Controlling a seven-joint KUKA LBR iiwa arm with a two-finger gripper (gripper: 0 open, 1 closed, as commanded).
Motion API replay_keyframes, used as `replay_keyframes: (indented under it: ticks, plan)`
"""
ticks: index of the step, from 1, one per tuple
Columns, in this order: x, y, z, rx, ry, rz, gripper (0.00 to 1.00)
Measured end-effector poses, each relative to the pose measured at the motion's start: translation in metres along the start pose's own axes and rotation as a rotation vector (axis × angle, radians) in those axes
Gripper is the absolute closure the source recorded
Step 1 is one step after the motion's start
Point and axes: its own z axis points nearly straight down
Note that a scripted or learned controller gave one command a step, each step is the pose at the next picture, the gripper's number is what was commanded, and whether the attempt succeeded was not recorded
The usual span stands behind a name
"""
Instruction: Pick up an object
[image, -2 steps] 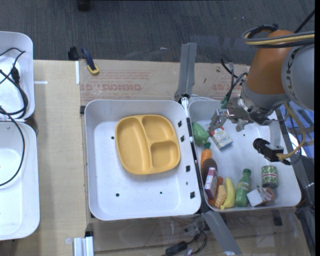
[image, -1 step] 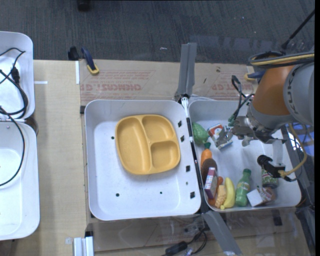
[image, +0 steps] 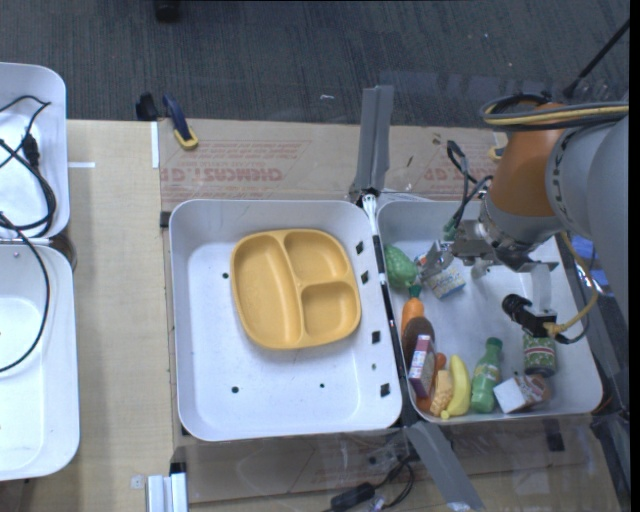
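Observation:
The right bin (image: 570, 300) holds several small items. Along its left side lie a green vegetable (image: 399, 267), an orange carrot (image: 412, 309) and a brown bottle (image: 420, 352). A yellow banana (image: 458, 385), a green bottle (image: 486, 374), a white box (image: 512, 395) and a small can (image: 540, 353) lie near its front. My gripper (image: 446, 258) reaches in from the right, low over the bin's back left part. It is directly over a small white and blue packet (image: 447, 281), and I cannot tell whether it touches the packet.
A yellow divided plate (image: 295, 287) lies in the left bin (image: 200, 380). A black cable part (image: 528, 312) hangs from the arm over the right bin. A grey post (image: 374, 140) rises behind the wall between the bins. White tubs (image: 30, 300) stand at far left.

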Motion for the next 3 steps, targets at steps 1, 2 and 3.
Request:
replay_keyframes:
  ticks: [1,2,3]
  plan:
    - [-0.001,0.000,-0.009,0.000,-0.001,0.004,1.00]
    - [-0.011,0.016,-0.007,0.000,-0.001,0.218,1.00]
    - [0.012,0.037,-0.015,0.016,-0.002,0.274,1.00]
